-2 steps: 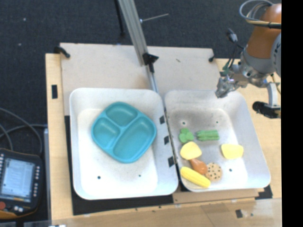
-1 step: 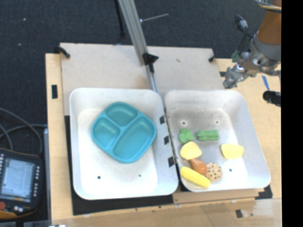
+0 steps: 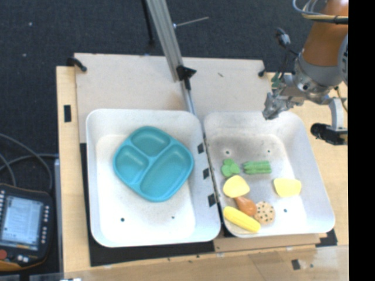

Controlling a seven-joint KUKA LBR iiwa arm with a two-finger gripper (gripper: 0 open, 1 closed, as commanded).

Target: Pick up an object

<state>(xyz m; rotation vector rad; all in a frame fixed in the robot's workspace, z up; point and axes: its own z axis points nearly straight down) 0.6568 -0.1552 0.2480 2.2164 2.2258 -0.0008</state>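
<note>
Claw (image 3: 273,108): I see it at the far right corner of the right bin (image 3: 313,151), hanging over the bin's back rim; I cannot tell its state from this view, and nothing shows in it. Arm (image 3: 321,45): grey with an orange band, reaching in from my right. Candidate objects, all in the right bin and all nearer to me than the claw, well apart from it: a green leafy piece (image 3: 229,168) touching a green ridged piece (image 3: 257,167), these two closest to the claw, across bare bin floor; a yellow rounded piece (image 3: 235,187) just below them; a second yellow piece (image 3: 287,187) off to the right, lying alone; an orange-brown piece (image 3: 246,204) beside a speckled cookie (image 3: 265,212); a yellow corn-like piece (image 3: 241,219) at the near edge, touching the orange-brown one. Left bin (image 3: 102,215): I log one teal divided plate (image 3: 153,163), lying flat, turned at an angle. Desk (image 3: 129,81): pale board carrying both bins side by side. A slanted metal post (image 3: 166,31) rises from behind the seam between the bins. A pendant with a screen (image 3: 21,221) sits at the left edge.
</note>
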